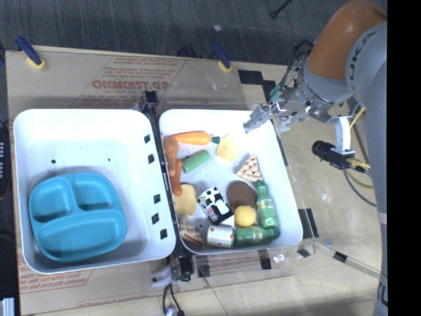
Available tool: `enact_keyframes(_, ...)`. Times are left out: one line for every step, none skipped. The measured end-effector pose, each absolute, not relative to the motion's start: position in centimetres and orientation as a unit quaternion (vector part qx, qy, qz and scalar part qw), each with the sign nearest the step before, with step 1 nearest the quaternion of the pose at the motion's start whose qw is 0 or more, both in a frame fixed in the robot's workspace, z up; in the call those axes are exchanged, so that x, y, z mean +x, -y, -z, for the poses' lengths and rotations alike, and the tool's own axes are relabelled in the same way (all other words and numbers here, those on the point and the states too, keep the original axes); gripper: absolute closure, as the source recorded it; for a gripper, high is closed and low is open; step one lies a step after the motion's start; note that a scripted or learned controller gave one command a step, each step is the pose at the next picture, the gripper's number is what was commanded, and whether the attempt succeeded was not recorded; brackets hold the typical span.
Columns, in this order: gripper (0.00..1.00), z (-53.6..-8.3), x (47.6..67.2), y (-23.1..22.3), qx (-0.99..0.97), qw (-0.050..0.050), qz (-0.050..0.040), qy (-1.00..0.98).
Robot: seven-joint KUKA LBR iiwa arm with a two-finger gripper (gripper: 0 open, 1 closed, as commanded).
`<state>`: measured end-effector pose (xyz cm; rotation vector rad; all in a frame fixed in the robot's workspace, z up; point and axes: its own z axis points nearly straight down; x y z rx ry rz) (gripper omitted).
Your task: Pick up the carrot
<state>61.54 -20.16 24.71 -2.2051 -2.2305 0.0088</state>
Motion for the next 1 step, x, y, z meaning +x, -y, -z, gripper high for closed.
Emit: enact_keyframes(0.00, -10.40, 65.38, 18.01, -0.627, 0.009, -0.0039, 0.779)
